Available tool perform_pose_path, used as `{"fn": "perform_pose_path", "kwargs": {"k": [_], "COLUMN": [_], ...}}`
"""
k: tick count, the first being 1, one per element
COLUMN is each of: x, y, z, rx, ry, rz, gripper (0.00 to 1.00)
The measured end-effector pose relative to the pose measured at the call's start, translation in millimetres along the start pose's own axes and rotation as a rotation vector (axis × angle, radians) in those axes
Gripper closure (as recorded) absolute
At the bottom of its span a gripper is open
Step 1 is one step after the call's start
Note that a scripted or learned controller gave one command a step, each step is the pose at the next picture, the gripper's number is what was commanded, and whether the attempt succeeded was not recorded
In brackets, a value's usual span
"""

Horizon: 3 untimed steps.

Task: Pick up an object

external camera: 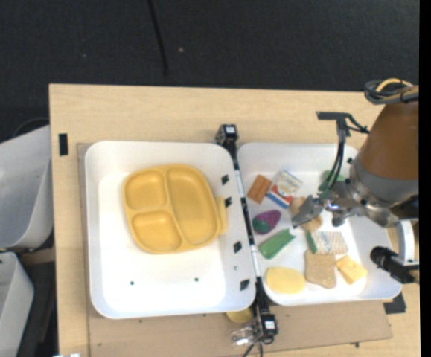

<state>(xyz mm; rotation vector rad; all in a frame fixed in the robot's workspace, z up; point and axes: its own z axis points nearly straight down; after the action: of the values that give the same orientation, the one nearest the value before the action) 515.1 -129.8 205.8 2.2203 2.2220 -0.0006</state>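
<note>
**Bench inventory: two bins, one arm over the right-hand bin**

Item 1. Left bin [111, 274], white and shallow. Holds a yellow divided plate [173, 208] with three compartments, lying flat toward the bin's upper middle.

Item 2. Right bin [263, 155], white and shallow, set just beside the left bin along a shared seam. Contents, placed by clock direction from the bin's centre:
- orange-brown block [259, 188], at 10 o'clock, tilted.
- small printed packet [283, 187] in white, red and blue, at 11 o'clock, just beside the block.
- purple oval piece [266, 219], at 9 o'clock.
- green wedge [276, 243], at 8 o'clock, just below the purple piece.
- pale yellow oval [285, 280], at 7 o'clock, near the bin's lower rim.
- tan bread-like slice [320, 270], at 5 o'clock, touching or nearly touching the yellow oval's right side.
- speckled white square [331, 242], at 4 o'clock, above the slice.
- yellow cube-like piece [351, 271], at 4 o'clock, just right of the slice.

Item 3. Arm [394, 151], grey with an orange-brown band, entering at 3 o'clock. Its gripper [310, 216] sits low over the bin's centre, right of the purple piece and above the speckled square. Its tip overlaps a small tan shape; whether the fingers are apart, together or clamped on anything cannot be told.

Item 4. Wooden bench [141, 110], bearing both bins.
</note>
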Motion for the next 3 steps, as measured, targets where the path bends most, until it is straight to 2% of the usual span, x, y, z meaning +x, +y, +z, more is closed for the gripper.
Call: {"fn": "perform_pose_path", "kwargs": {"k": [1, 2, 3], "x": [-1.0, 94.0, 81.1], "y": [0.8, -26.0, -24.3], "z": [-10.2, 6.0, -31.9], "rx": [-0.001, 0.002, -0.005], "ry": [-0.001, 0.003, 0.0], "rz": [0.0, -0.008, 0.0], "gripper": [1.0, 1.0, 1.0]}}
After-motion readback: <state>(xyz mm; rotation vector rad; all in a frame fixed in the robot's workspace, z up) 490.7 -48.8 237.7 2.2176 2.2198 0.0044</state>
